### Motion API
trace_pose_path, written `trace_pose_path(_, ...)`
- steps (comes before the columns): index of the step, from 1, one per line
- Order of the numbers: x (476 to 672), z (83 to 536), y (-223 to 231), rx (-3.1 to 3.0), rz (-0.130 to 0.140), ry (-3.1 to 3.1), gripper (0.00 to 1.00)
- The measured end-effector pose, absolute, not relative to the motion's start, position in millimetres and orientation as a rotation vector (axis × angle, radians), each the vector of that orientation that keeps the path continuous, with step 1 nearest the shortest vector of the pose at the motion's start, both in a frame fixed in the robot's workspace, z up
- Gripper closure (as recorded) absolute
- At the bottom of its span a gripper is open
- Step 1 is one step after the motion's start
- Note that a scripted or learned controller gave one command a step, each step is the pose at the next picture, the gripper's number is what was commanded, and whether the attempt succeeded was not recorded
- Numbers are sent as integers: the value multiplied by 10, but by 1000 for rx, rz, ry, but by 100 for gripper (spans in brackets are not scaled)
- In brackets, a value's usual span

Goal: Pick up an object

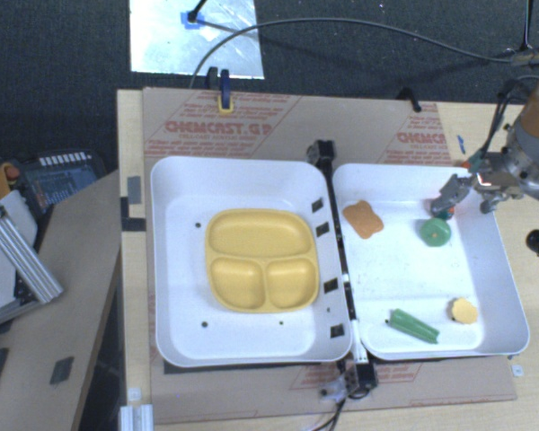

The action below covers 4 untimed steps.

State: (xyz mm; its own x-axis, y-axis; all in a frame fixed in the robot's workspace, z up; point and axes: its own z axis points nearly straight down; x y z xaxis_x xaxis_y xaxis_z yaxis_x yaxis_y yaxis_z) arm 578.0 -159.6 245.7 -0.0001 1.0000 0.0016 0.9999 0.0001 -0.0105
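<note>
Green stick (412, 326) and yellow piece (463, 311) lie at the lower edge of the right bin (499, 268), nearest the camera. An orange piece (363, 219) rests at that bin's upper left. At the frame's right, the gripper (456, 197) hangs just above a round green object (436, 232); whether its fingers are spread or closed cannot be told. A yellow tray (260, 259) sits in the left bin (175, 241) on the counter (278, 119).
</note>
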Motion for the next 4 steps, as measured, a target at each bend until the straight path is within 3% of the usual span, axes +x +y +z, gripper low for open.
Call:
trace_pose_path(1, 5803, 2529, -1592, -2219, -1, -2226, 0)
trace_pose_path(4, 5788, 1276, -1524, -2219, 1, -2222, 0)
